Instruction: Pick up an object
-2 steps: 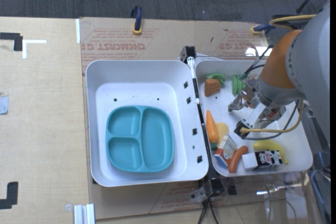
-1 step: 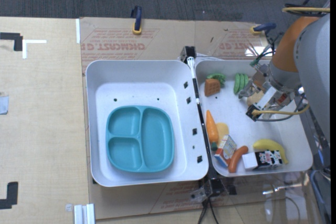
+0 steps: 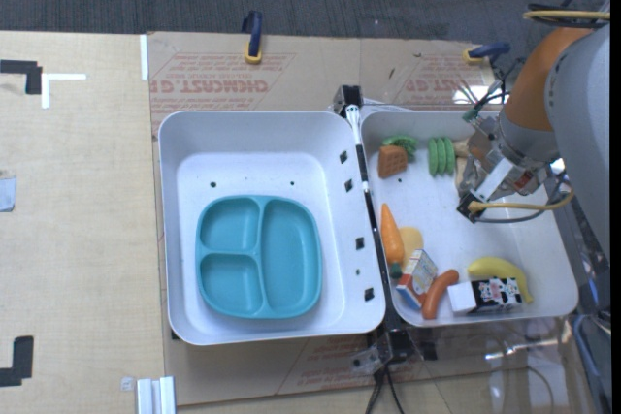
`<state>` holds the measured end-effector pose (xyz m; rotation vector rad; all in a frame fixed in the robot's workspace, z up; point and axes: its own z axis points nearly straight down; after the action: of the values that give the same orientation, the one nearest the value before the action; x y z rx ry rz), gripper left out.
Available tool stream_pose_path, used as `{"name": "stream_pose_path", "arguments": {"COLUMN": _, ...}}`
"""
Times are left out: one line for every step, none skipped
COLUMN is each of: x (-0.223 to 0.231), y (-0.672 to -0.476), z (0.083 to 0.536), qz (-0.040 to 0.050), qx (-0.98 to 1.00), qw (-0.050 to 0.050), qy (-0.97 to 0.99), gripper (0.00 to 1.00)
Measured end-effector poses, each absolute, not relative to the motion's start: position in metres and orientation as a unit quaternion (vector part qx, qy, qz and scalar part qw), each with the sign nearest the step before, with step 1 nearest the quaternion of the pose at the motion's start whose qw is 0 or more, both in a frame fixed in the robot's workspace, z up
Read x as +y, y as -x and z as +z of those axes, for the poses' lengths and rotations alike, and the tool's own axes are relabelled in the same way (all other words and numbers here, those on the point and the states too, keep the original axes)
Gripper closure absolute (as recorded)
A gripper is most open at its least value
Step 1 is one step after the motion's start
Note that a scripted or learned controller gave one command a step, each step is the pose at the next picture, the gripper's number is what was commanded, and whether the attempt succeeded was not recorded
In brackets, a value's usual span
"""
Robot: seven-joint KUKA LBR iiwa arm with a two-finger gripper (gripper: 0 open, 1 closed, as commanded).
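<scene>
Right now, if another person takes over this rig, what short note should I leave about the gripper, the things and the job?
Gripper: low over the far right part of the right bin, beside the pea pod. I cannot tell if it holds anything.
Things: the carrot, sausage, banana and milk carton lie in the right bin. The left bin holds a blue plate.
Done: no object is seen lifted.
Left: grasp one object and lift it. The pea pod is nearest.
</scene>
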<state>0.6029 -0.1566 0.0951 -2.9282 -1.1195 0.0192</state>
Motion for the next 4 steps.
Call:
{"name": "stream_pose_path", "arguments": {"x": -0.199, "y": -0.642, "z": 0.212, "qz": 0.0022, "qx": -0.461, "qw": 0.001, "qy": 0.887, "gripper": 1.00}}
{"name": "stream_pose_path", "arguments": {"x": -0.193, "y": -0.585, "z": 0.089, "qz": 0.0018, "qx": -0.587, "qw": 0.002, "qy": 0.810, "gripper": 1.00}}
{"name": "stream_pose_path", "arguments": {"x": -0.175, "y": -0.479, "z": 0.182, "qz": 0.0017, "qx": -0.578, "qw": 0.002, "qy": 0.816, "gripper": 1.00}}
{"name": "stream_pose_path", "arguments": {"x": -0.188, "y": -0.479, "z": 0.192, "qz": 0.0009, "qx": -0.704, "qw": 0.001, "qy": 0.711, "gripper": 1.00}}
